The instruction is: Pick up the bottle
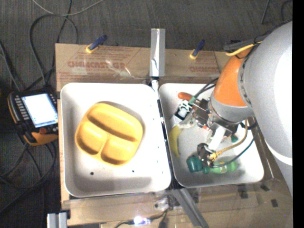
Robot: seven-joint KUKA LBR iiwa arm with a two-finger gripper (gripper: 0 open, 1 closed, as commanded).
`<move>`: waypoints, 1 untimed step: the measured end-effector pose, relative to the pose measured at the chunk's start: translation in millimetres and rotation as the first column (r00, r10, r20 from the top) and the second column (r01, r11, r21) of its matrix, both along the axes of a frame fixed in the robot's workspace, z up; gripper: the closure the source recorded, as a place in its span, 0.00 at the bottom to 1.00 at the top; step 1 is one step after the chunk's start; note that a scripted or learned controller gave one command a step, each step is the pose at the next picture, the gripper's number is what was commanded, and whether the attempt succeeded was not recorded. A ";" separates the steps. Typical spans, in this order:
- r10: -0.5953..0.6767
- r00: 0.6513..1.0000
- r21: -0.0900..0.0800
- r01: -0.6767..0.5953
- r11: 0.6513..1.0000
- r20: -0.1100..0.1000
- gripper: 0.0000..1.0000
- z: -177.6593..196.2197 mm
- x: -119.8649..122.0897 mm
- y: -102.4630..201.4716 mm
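Green bottle [209,166] lies at the near edge of the right bin [254,172], directly beneath the jaws [205,152]; whether they are open or closed cannot be told. Left bin [69,127] holds a yellow divided tray [109,132]. A yellow banana [175,139] lies along the right bin's left wall.

Even overhead light is cast; glare is seen on the white bins [114,186], and the arm [278,80] is blurred.
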State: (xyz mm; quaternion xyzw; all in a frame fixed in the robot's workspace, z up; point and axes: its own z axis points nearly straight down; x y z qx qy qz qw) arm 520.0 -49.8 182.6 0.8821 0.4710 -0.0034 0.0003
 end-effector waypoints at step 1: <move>-0.038 0.999 0.000 0.038 0.999 0.000 0.00 -0.4 39.1 53.8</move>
